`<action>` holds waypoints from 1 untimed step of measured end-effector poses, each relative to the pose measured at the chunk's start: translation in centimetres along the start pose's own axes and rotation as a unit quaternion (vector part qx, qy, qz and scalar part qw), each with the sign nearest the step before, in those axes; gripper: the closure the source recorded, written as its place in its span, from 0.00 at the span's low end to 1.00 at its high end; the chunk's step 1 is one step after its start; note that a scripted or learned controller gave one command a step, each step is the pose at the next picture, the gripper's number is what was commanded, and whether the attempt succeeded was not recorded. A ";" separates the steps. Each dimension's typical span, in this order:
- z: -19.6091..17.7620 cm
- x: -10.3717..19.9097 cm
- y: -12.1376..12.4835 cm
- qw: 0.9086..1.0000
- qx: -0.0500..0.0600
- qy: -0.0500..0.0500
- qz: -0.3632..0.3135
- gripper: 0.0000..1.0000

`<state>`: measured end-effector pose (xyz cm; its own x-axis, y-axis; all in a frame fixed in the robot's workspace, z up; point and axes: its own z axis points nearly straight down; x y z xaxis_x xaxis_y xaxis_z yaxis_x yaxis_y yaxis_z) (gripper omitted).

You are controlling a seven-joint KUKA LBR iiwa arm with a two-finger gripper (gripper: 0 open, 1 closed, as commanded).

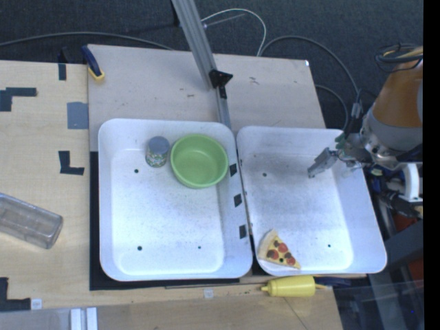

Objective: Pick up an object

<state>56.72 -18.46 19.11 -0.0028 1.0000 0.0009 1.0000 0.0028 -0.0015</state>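
A pizza slice toy (278, 250) lies at the front left of the right bin (302, 205). A green bowl (199, 160) sits at the back of the left bin (161, 205), with a small grey can (157, 151) just to its left. A yellow mustard bottle (289, 287) lies on the bench in front of the right bin. My gripper (320, 165) hangs over the back right part of the right bin, well away from the pizza slice, with nothing seen in it.
A clear plastic container (27, 220) lies on the bench at the far left. A grey metal pole (199, 40) slants down to the back edge between the bins. Cables trail behind the bench.
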 end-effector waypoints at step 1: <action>0.0 0.0 0.0 1.000 0.000 0.000 0.000 0.00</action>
<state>56.72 -18.46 19.11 -0.0025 1.0000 0.0009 1.0000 0.0025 -0.0014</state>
